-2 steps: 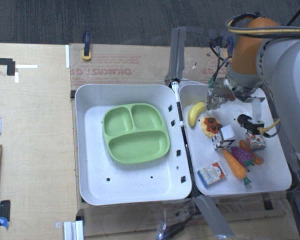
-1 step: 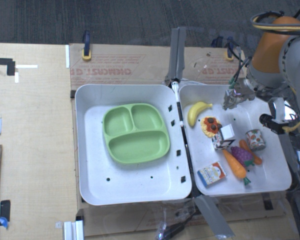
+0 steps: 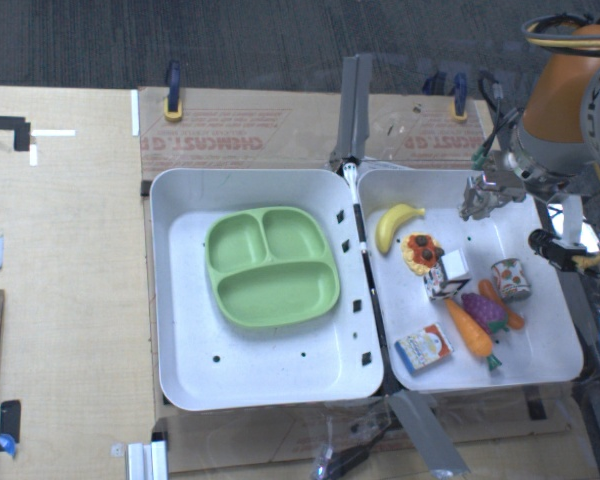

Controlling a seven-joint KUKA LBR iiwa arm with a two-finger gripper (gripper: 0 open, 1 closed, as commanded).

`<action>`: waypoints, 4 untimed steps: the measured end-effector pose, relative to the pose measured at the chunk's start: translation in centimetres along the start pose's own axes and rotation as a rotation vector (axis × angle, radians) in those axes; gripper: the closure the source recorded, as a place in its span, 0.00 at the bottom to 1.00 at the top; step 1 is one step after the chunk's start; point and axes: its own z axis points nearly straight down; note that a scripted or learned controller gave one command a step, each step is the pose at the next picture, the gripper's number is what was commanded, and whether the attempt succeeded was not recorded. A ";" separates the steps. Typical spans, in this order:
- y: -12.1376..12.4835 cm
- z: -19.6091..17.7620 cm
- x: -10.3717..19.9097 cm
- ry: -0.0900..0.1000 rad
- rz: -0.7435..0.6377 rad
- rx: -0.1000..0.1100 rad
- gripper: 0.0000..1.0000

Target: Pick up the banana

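Observation:
A yellow banana (image 3: 395, 224) lies curved in the right bin (image 3: 555, 363), near that bin's back left corner. My gripper (image 3: 477, 202) hangs over the back right part of the same bin, well to the right of the banana and apart from it. Nothing shows between its fingers. The grey arm with its orange band (image 3: 565, 98) comes in from the upper right.
The left bin (image 3: 180, 368) holds a green divided plate (image 3: 272, 265). In the right bin lie a small pizza toy (image 3: 421, 252), a white box (image 3: 448, 273), a can (image 3: 510, 279), purple grapes (image 3: 485, 310), a carrot (image 3: 469, 330) and a small carton (image 3: 424, 349).

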 end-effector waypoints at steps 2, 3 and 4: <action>2.6 6.0 5.4 0.000 0.145 -0.013 0.00; 2.3 -3.1 9.0 0.000 0.005 0.000 0.00; 0.8 7.0 5.8 0.000 -0.024 0.001 0.00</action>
